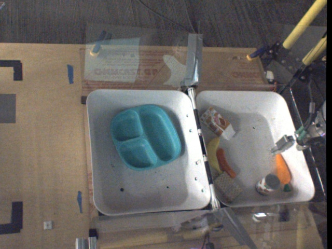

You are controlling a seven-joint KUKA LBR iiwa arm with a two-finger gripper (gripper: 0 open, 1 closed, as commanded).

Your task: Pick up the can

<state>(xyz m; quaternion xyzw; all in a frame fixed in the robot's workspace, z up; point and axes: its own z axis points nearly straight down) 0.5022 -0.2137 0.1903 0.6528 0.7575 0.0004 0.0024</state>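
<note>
The can (268,184) is small, with a pale top, and rests near the front right corner of the right bin (254,115). An orange carrot (283,169) with a green end lies right beside it, on its right. My gripper (281,145) reaches in over the bin's right rim and hangs above the bin floor. It is behind the can and apart from it, just past the carrot's far tip. Nothing shows in the gripper.
The right bin also holds a red-patterned carton (215,121) at the back left, then a yellow banana (212,154), a red-orange sausage (226,163) and a brown sponge (228,186) along its left wall. A teal divided plate (146,143) sits in the left bin (104,191).
</note>
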